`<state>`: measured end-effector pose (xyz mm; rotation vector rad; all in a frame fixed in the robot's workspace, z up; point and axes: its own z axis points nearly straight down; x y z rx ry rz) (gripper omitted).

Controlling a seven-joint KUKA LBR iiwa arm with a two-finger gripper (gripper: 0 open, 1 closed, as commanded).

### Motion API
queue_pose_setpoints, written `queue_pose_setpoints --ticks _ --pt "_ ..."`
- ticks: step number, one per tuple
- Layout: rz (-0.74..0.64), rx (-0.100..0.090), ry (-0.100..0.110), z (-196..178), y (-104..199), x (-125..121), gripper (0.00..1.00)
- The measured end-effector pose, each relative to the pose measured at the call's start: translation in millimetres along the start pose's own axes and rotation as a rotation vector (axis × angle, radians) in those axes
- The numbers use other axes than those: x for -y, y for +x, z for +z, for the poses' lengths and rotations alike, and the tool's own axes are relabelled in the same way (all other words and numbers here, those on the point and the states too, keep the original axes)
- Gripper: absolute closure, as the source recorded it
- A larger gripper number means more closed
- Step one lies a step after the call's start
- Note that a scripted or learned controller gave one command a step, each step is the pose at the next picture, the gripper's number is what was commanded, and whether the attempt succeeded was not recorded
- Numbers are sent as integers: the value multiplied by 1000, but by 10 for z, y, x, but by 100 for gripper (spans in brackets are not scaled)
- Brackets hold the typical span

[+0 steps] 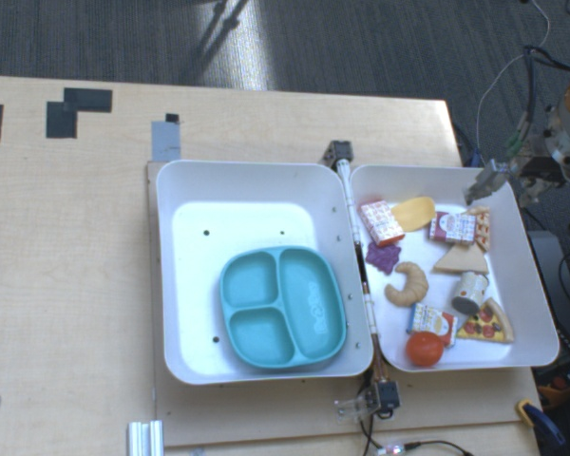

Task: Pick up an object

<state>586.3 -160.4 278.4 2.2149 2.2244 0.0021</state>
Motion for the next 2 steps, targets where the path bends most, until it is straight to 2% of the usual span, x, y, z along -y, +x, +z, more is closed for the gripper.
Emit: queue_pose_setpoints --ticks 1,2 --pt "2 -2 4 1566 -83 458 0" --pt "3 2 -7 1908 216 973 0"
